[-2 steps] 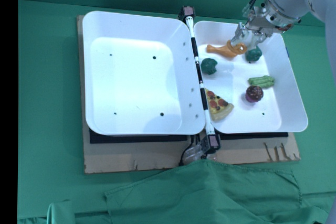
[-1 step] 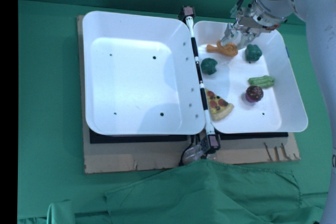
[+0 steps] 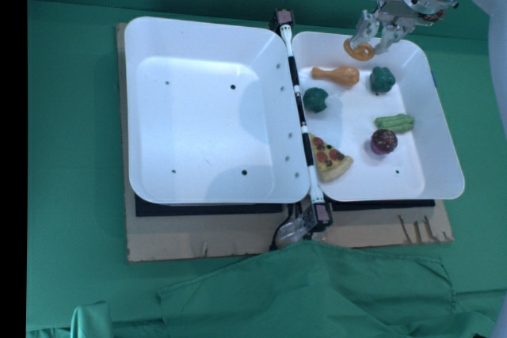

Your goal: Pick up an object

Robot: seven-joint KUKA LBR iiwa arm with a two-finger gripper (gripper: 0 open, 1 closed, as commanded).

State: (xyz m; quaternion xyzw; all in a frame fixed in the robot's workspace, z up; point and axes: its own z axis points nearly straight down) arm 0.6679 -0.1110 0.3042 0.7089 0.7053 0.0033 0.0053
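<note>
- Above the far edge of the right bin [image 3: 444, 170], the gripper [image 3: 375, 38] hangs from the grey arm with the orange band.
- Its two fingers pinch a small orange ring [image 3: 360, 51], which is lifted over the far rim of this bin.
- Inside the right bin lie an orange drumstick toy [image 3: 337, 75], a dark green broccoli piece [image 3: 383, 80] and a second green broccoli piece [image 3: 315, 99] close to the divider.
- Nearer to the camera are a green pickle-like piece [image 3: 394, 122], a dark purple round piece [image 3: 384, 141] and a pizza slice [image 3: 328, 157] by the near left corner.
- Beside it, the left bin [image 3: 158, 43] shows some small dark dots on its floor.
- Both bins stand on a cardboard sheet [image 3: 198, 243] over green cloth [image 3: 71, 170].
</note>
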